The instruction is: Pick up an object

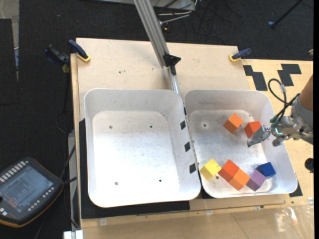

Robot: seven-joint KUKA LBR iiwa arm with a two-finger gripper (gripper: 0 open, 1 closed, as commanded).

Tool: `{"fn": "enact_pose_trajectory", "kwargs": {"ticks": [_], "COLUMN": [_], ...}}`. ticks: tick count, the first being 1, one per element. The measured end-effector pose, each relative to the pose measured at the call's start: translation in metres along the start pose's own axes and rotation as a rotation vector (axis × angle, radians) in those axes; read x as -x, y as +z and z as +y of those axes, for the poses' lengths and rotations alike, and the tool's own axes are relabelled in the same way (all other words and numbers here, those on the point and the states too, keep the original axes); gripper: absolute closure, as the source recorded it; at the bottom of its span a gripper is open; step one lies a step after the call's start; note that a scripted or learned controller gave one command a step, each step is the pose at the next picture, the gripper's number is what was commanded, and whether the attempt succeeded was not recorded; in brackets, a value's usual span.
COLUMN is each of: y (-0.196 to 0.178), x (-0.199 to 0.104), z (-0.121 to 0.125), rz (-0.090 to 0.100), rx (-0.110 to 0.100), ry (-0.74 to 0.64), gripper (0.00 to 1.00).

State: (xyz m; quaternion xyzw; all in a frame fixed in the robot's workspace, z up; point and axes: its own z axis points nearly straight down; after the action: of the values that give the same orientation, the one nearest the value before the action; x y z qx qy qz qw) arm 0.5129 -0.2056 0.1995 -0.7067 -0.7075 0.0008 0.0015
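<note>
The right bin (279,133) holds several small blocks. An orange cube (233,123) and a red block (252,129) lie near its middle. Along the front wall sit a yellow block (211,168), a red-orange block (230,169), an orange block (239,179), a purple block (255,179) and a blue block (266,170). My gripper (258,137) reaches in over the right rim and hangs low, just to the right of and below the red block, close to it or touching it. No block is visibly lifted.
The left bin (94,133) stands beside the right one, with a ridge between them. A slanted metal pole (152,26) crosses the bench's back. Clamps sit at the bench's back corners. A teach pendant (25,188) lies on the floor at the left.
</note>
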Motion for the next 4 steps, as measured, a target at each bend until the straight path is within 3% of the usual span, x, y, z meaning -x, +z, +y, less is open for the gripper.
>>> {"fn": "enact_pose_trajectory", "kwargs": {"ticks": [1, 3, 4], "y": [-0.002, 0.106, 0.094], "x": [0.000, -0.003, -0.003], "z": [0.001, 0.004, 0.005], "rz": [-0.001, -0.002, -0.002], "rx": [0.004, 0.003, 0.006], "ry": [0.000, 0.001, 0.001], "gripper": [0.00, 0.00, 1.00]}}
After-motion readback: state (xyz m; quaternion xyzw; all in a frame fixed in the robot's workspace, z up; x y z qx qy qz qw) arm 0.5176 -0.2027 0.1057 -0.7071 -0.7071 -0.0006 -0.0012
